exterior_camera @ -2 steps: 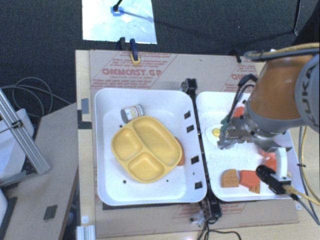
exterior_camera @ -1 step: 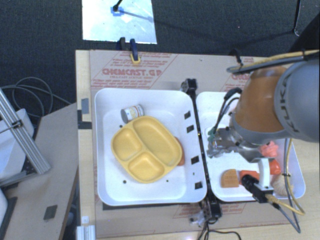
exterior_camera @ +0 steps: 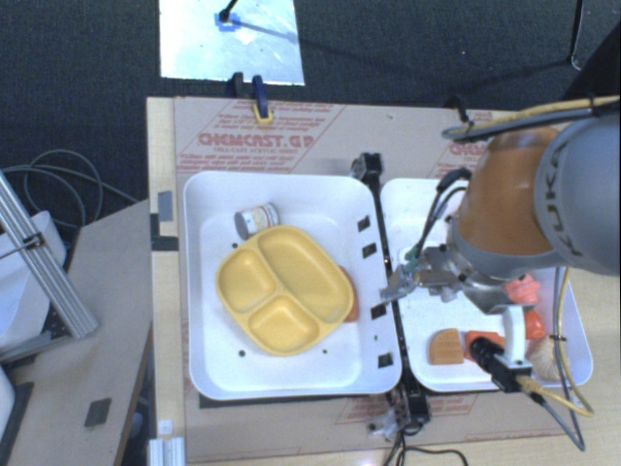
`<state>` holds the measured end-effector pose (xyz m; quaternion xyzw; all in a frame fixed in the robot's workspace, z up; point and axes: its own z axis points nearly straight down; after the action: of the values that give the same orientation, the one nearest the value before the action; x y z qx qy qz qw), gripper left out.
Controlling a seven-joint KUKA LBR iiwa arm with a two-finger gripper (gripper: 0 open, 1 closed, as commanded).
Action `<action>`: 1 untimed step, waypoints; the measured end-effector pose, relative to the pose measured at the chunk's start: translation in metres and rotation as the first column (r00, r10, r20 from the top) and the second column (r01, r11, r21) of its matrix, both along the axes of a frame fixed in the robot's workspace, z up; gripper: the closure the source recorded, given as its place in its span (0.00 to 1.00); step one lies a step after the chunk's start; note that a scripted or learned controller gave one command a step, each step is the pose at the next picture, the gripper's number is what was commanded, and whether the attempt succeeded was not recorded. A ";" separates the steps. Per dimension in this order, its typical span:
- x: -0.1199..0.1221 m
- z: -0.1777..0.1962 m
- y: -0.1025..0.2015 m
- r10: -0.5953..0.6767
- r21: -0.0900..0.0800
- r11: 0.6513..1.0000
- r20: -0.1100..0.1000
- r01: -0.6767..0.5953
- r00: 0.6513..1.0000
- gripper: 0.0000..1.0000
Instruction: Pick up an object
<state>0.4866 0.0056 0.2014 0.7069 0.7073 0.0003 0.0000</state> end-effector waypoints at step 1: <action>0.081 0.047 -0.109 -0.006 -0.008 1.000 0.013 0.007 1.000 0.00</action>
<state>0.5676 -0.1032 0.2486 0.7092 0.7050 0.0018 0.0075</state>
